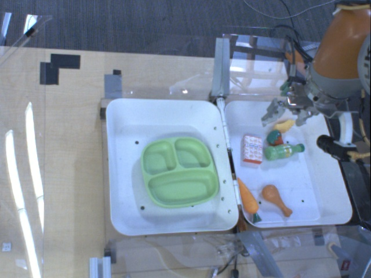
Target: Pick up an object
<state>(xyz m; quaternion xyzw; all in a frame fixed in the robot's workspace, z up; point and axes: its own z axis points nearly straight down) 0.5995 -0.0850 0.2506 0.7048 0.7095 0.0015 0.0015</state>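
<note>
The gripper (pixel 285 115) hangs spread and empty over the far part of the right bin (pixel 330 213), fingers splayed apart. Just under it lies a banana (pixel 284 125), with a tomato (pixel 274 138) and bottle (pixel 283 151) a little nearer. The banana looks the easiest pick: drop straight down, straddle its narrow width, keep clear of the tomato beside it, then close before lifting
</note>
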